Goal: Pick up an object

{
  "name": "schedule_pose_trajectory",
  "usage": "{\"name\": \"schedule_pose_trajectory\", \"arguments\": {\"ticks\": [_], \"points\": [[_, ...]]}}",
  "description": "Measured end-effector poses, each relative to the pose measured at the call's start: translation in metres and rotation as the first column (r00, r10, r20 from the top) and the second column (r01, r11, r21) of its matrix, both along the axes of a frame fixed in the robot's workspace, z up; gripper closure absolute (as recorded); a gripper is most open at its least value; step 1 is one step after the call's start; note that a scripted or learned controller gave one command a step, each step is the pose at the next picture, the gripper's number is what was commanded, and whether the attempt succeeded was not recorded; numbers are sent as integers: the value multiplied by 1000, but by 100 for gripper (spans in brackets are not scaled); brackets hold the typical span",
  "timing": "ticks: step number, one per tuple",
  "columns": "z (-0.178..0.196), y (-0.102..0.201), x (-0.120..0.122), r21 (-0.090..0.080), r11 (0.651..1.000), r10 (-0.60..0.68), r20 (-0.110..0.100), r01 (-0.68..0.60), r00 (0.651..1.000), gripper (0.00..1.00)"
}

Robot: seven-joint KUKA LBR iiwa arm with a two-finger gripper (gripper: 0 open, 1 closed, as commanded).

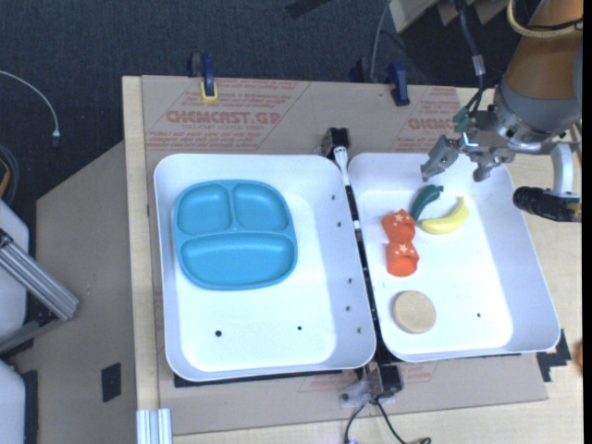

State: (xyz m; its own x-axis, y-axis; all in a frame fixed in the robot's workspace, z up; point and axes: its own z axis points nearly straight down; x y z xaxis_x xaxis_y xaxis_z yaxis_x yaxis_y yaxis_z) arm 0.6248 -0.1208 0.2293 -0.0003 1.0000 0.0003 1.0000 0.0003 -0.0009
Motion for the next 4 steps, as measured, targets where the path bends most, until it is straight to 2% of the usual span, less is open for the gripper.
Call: {"name": "schedule_pose_trajectory", "arguments": {"ticks": [1, 3, 4], "points": [[-45, 1, -8, 0, 1000, 0, -1, 0, 1000, 0], [-133, 4, -3, 2, 1000, -1, 4, 1, 1000, 0], [-119, 4, 0, 1, 1000, 1, 15, -1, 1000, 100]]}}
